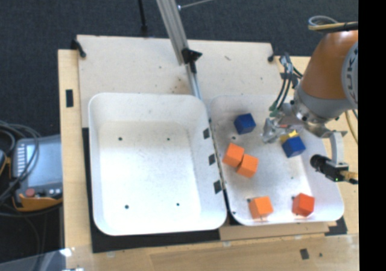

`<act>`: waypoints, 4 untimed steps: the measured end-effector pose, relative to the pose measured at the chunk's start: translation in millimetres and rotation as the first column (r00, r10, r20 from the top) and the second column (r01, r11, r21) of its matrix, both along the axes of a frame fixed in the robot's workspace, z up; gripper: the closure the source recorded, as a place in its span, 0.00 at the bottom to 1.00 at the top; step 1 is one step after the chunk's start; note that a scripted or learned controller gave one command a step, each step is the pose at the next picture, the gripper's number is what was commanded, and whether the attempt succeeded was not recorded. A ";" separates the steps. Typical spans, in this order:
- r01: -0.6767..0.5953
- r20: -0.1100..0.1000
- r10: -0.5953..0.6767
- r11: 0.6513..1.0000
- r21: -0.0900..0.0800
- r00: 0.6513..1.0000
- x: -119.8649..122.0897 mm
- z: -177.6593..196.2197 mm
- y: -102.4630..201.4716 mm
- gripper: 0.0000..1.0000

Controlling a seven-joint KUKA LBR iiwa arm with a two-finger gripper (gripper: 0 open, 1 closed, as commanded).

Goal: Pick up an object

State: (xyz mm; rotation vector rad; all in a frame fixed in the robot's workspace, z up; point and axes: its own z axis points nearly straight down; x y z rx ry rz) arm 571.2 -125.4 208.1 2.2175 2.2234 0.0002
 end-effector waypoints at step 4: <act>-0.006 0.002 0.006 1.000 0.003 1.000 -43.4 25.6 195.0 1.00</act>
